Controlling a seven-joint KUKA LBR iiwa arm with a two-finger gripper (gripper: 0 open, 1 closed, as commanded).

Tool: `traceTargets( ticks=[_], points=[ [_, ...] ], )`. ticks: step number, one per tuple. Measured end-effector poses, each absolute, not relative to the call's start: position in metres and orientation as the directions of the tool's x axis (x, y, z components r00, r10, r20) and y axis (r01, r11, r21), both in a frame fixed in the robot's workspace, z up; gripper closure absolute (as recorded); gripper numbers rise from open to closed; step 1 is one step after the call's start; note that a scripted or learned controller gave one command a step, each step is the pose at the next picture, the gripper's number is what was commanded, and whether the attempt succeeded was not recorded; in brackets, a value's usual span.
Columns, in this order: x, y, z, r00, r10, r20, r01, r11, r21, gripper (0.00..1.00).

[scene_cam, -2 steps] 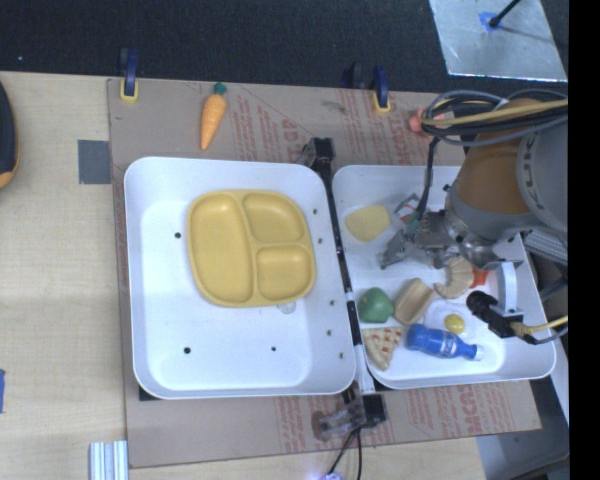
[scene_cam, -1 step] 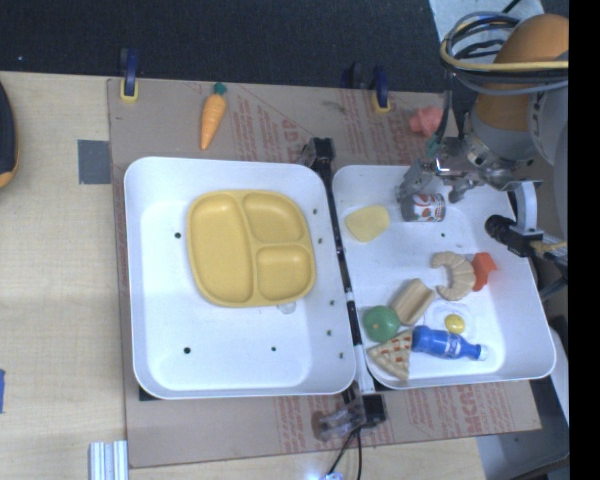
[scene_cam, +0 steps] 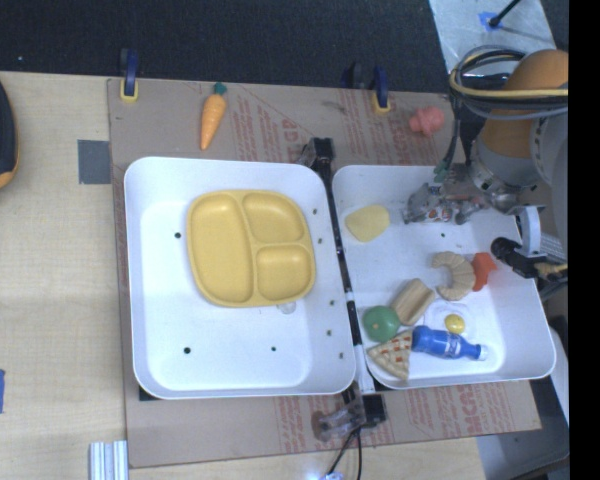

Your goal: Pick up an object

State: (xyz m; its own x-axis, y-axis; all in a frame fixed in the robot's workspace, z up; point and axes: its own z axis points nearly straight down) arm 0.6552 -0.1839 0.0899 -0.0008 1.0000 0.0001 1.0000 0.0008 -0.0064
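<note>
Gripper [scene_cam: 442,206] above right bin [scene_cam: 525,363], croissant [scene_cam: 454,273] below (near)

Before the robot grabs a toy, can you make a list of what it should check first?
1. Toys to pick are in the right bin: ok, with a blue bottle, green ball, pizza slice and croissant.
2. Gripper is over that bin: ok, near its far edge.
3. Gripper is free of toys: cannot tell.
4. A toy lies right under the gripper: not ok, the nearest yellow piece sits off to one side.
5. Toys are spaced apart: not ok, the near ones are bunched.
</note>
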Motion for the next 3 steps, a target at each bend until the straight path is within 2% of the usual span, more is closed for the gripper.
traceTargets(
  ticks=[1,2,3],
  points=[
    [0.656,-0.213,0.093,-0.001,1.0,-0.002,1.0,0.001,-0.001,0.0],
    [0.657,-0.212,0.105,-0.009,1.0,-0.002,1.0,0.009,-0.001,1.0],
    [0.658,-0.133,0.19,-0.01,1.0,0.0,1.0,0.01,0.005,1.0]
  ],
)
